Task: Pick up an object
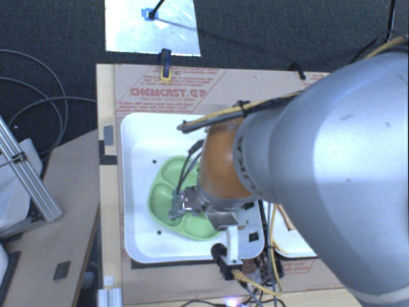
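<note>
The grey KUKA arm (332,171), its orange band (220,162) above the wrist, reached from the right down into the left white bin (137,171). Its gripper (179,206) sat low over a pale green lobed object (167,181), seemingly a soft or plastic piece, which lay on the bin floor towards its right side. The wrist and a bundle of cables (211,117) hid the gripper's tips, so whether it was spread or closed could not be told, nor whether it touched the green object. The bins rested on a brown protective sheet (172,88) printed with red lettering.
</note>
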You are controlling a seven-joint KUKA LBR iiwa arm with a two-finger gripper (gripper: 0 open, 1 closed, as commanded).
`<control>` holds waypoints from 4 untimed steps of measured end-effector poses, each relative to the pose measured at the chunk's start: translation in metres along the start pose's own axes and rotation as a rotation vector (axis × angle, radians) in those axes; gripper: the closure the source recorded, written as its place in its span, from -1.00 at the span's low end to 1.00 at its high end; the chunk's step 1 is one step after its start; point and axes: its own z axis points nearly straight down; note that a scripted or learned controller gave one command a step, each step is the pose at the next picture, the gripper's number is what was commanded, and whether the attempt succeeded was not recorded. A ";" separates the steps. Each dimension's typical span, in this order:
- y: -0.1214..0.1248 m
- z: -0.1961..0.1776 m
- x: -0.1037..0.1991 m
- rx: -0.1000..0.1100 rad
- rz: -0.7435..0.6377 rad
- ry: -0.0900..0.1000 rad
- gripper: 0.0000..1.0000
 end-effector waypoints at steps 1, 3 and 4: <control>0.060 0.001 -0.030 -0.003 0.002 -0.008 -1.00; 0.072 -0.093 -0.067 0.002 -0.003 -0.015 -1.00; 0.062 -0.006 -0.038 -0.005 0.000 -0.014 -1.00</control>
